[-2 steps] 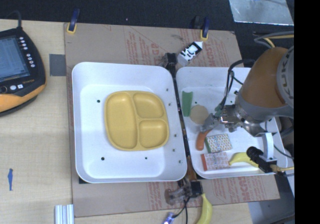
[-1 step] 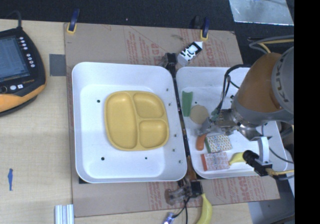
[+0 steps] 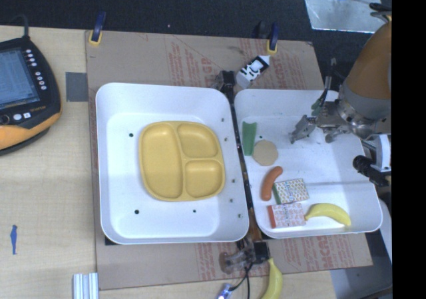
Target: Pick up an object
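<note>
Nearest me, at the bottom edge, a second banana (image 3: pixel 272 280) lies on the desk (image 3: pixel 46 211) outside the bins, beside a small clamp. Just above it, in the right bin (image 3: pixel 346 178), I see a banana (image 3: pixel 327 213) along the near wall, touching or nearly touching a patterned card (image 3: pixel 287 215). A second patterned card (image 3: pixel 291 190) sits just behind that one, with a sausage (image 3: pixel 269 182) tilted at its left. Farther back lie a tan round disc (image 3: pixel 265 153) and a green block (image 3: pixel 249 138) close to the bin's left wall.

My pincer (image 3: pixel 314 128) is over the far part of the right bin, right of the disc and apart from every object. Its fingers look spread apart, with nothing between them.

In the left bin (image 3: pixel 120 211) a yellow divided plate (image 3: pixel 181 160) rests in the middle. On the desk's far left I see a teach pendant (image 3: pixel 23 94).
</note>
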Tool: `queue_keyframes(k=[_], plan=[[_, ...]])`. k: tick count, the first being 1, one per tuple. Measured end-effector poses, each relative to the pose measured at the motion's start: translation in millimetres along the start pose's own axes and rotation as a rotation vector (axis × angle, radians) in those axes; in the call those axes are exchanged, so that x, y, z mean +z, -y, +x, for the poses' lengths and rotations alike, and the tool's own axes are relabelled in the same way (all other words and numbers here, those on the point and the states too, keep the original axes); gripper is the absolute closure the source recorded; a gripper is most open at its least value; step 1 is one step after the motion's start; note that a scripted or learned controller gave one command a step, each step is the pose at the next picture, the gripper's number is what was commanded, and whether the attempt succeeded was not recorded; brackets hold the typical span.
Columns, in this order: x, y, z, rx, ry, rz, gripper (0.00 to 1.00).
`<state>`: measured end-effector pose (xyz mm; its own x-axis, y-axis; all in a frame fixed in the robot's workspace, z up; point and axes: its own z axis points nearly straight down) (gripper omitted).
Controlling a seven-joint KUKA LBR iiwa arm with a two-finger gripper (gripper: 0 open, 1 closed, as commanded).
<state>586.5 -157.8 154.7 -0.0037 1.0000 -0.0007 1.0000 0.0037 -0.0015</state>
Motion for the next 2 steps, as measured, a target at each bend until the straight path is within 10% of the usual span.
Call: queue_keyframes(k=[2], plan=[[63,61,66,-0.003,0.0,0.003,0.0]])
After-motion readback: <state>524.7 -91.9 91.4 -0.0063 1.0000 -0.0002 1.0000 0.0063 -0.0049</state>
